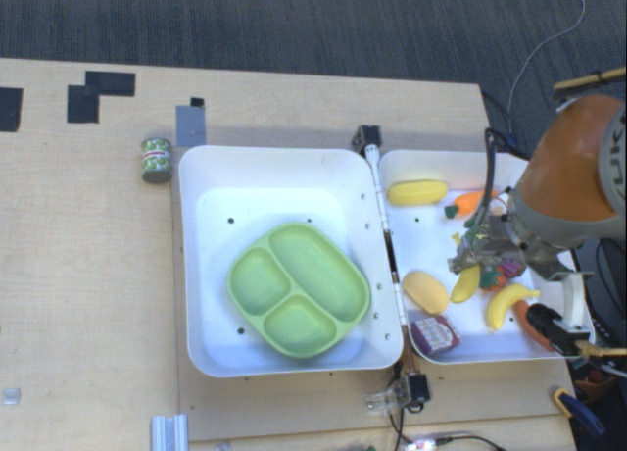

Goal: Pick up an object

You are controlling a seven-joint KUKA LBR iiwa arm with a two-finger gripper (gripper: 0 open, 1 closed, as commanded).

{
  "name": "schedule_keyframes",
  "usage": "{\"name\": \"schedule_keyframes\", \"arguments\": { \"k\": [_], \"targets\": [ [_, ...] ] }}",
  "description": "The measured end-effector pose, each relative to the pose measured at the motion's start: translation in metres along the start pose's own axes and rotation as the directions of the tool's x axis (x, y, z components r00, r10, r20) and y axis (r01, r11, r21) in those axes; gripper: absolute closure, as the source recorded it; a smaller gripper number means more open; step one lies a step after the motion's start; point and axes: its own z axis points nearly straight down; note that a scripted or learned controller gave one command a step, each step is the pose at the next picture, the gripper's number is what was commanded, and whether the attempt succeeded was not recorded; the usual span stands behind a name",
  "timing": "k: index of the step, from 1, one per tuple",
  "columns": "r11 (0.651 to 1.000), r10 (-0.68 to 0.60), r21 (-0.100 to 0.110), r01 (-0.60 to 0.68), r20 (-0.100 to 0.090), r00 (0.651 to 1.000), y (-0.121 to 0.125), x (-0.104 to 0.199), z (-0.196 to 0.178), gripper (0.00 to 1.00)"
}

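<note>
The shallow white left bin (196, 243) holds a green three-compartment plastic plate (298, 288); the shallow white right bin (431, 167), touching beside it, holds scattered plastic toy foods (417, 192), with the grey-and-orange arm (573, 179) above them

The light wooden table (88, 273) is carrying two white bins, the left bin (201, 184) and right bin (431, 163), sitting side by side. A small patterned can (156, 159) is lying just beside the left bin's far corner.

light: bright, even, overhead | shadows: soft, faint | glare: white bins (284, 170) slightly washed out | focus: mildly soft
</note>
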Motion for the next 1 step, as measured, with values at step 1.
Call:
{"name": "schedule_keyframes", "arguments": {
  "k": [1],
  "targets": [
    [1.0, -0.001, -0.002, 0.001, 0.001, 1.0, 0.0563, 0.0427, -0.0329, 1.0]
  ]
}}
